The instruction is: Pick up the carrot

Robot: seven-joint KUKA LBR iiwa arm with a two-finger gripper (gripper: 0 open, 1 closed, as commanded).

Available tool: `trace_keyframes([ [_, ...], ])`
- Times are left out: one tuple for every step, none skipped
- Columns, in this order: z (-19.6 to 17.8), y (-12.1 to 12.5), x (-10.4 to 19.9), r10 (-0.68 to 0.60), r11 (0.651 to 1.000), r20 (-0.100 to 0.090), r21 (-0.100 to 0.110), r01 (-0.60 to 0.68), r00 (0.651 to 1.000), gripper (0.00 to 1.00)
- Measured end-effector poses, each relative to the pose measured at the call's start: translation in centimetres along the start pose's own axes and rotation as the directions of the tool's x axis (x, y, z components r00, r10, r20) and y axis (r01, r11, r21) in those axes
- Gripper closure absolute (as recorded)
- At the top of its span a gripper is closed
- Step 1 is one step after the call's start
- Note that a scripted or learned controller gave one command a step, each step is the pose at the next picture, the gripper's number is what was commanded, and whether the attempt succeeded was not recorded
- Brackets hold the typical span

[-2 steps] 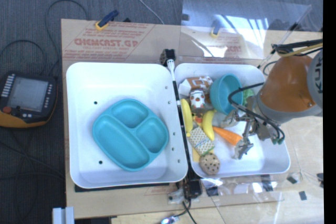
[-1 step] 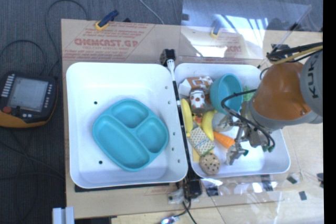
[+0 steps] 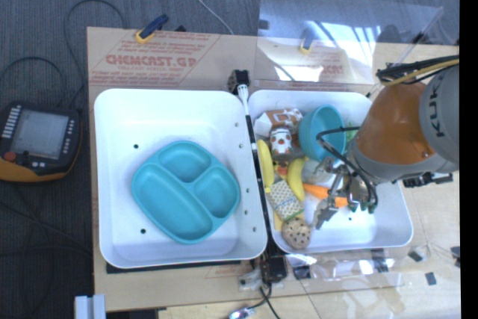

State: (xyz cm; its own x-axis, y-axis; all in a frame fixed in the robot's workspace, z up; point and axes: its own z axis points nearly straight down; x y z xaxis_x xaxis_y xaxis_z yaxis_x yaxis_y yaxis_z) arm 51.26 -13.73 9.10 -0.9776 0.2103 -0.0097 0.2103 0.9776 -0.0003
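Note:
The carrot (image 3: 317, 190) is a small orange stick lying on the floor of the right bin (image 3: 388, 231), near its middle. My gripper (image 3: 337, 204) hangs low over the carrot's right end, below the orange wrist band. It looks open, with a finger on either side of the carrot; one grey finger (image 3: 326, 214) points down-left. The carrot rests in the bin and is partly hidden by the gripper.
Packed around the carrot are a teal bowl (image 3: 323, 129), two bananas (image 3: 296, 179), a checkered piece (image 3: 282, 196), a cookie (image 3: 298, 235) and a brown-and-white toy (image 3: 281, 138). A teal divided plate (image 3: 187, 190) lies in the left bin (image 3: 119, 116).

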Motion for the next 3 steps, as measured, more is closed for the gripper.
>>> trace_keyframes([
  [-1.2,0.0,-0.4,0.000,1.000,0.012,0.003,0.000,1.000,1.00],
  [-1.1,0.1,-0.3,0.000,1.000,0.010,0.003,0.000,1.000,0.00],
  [-0.1,1.8,2.6,0.084,0.996,0.016,0.002,-0.084,0.996,0.00],
])
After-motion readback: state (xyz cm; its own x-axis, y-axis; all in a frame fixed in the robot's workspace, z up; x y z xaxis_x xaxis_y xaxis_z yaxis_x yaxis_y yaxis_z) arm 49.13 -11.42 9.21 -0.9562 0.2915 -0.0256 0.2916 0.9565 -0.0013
